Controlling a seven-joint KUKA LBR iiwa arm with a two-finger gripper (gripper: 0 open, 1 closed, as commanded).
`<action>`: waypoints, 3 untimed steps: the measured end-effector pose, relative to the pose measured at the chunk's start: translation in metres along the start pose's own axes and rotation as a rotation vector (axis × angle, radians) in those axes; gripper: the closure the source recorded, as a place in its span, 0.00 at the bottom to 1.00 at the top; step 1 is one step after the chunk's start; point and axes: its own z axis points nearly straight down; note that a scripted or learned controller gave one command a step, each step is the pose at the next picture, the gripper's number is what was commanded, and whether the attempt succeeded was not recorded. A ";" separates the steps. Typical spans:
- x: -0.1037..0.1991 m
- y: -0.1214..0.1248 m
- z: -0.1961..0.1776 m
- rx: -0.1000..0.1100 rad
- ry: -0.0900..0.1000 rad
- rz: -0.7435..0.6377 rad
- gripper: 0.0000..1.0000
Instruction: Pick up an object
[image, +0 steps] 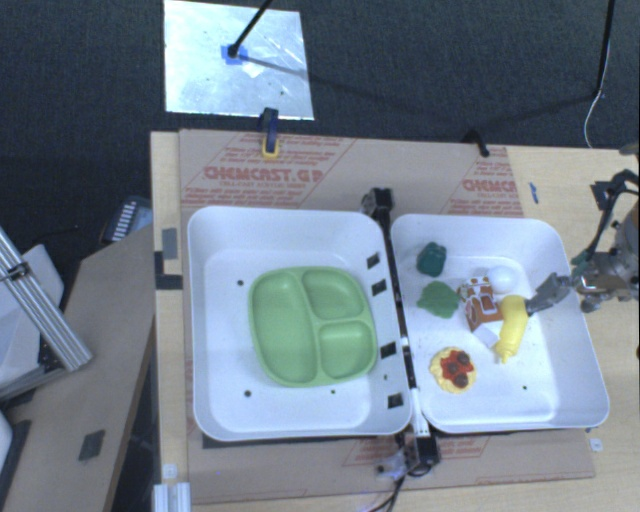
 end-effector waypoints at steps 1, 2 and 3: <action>0.001 0.003 -0.006 -0.012 -0.003 -0.004 0.00; 0.001 0.004 0.035 -0.009 -0.002 -0.002 0.00; 0.001 -0.006 0.087 -0.008 -0.001 -0.001 0.00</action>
